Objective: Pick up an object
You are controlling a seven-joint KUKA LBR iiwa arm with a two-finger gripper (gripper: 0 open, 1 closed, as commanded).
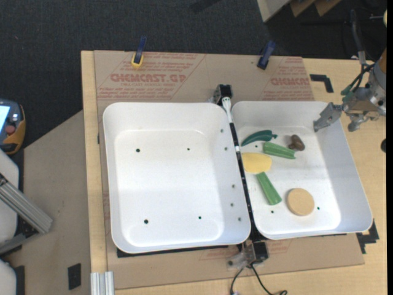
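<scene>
The right bin [344, 183] holds several small objects: a dark green curved piece [256, 137], a green bar [279, 150], a small brown lump [296, 142], a yellow block [256, 163], a second green bar [268, 188] and a tan round disc [301, 201]. My gripper [339, 120] hangs over the bin's far right corner, to the right of the brown lump and apart from it. Its fingers [324, 118] are spread open with nothing between them.
The left bin [123, 121] lies beside the right one, their rims meeting along a dark clamp strip [236, 158]. Both bins rest on a cardboard sheet [184, 72] held by blue clips at its far edge. Dark floor lies beyond the bench.
</scene>
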